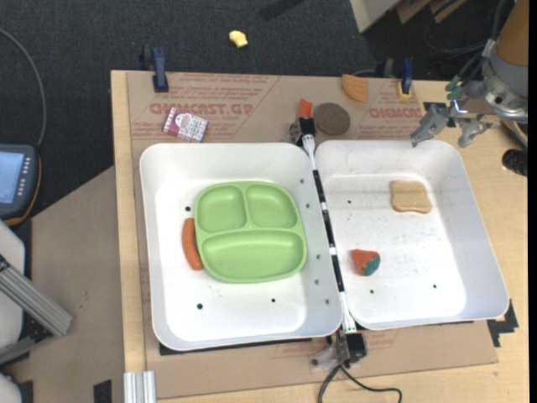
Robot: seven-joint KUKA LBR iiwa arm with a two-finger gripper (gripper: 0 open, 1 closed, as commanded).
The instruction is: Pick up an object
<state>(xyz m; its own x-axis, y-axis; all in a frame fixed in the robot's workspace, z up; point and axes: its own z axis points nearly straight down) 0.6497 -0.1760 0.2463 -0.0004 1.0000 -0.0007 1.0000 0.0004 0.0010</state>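
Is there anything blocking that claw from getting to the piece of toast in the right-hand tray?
Nothing visible does. The gripper hangs above the far right corner of the right bin, its fingers spread, and the toast lies flat on the bin floor near it. The strawberry lies well apart, closer to the camera.

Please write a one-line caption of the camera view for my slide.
Pincer open above the right bin's far corner; toast and strawberry lie inside, green plate in left bin.

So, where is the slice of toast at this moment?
The toast lies in the right bin, near its far edge, well beyond the strawberry. The gripper is above that bin's far right corner.
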